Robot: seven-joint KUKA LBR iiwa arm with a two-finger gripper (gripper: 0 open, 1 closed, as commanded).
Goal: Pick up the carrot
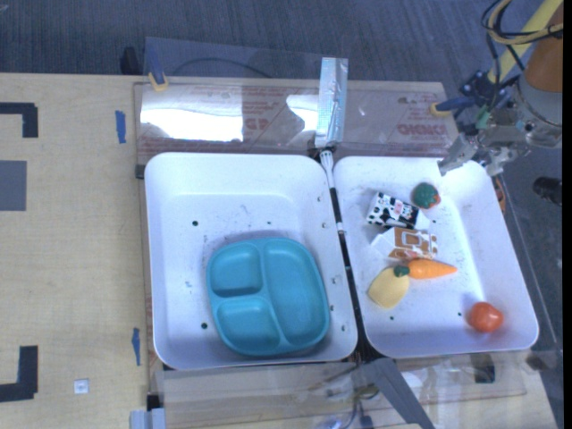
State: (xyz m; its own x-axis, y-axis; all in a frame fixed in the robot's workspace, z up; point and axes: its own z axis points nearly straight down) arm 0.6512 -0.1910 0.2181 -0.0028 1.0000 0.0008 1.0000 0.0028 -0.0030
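The carrot [427, 269] is lying in the right bin [514, 266], touching a yellow fruit [388, 289]; the gripper [471, 155] is hovering over that bin's far corner. Whether its jaws are parted, I cannot tell.

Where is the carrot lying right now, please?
The carrot lies in the right bin, just right of the yellow fruit and below the patterned carton.

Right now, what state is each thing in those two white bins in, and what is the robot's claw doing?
carrot: lying flat in the right bin, free of the gripper, leafy end against the yellow fruit
yellow fruit: lying beside the carrot
tomato: resting alone near the bin's front corner
black-and-white block: lying flat
green-topped ball: resting by the block
blue divided plate: flat in the left bin
gripper: above the right bin's far corner, holding nothing
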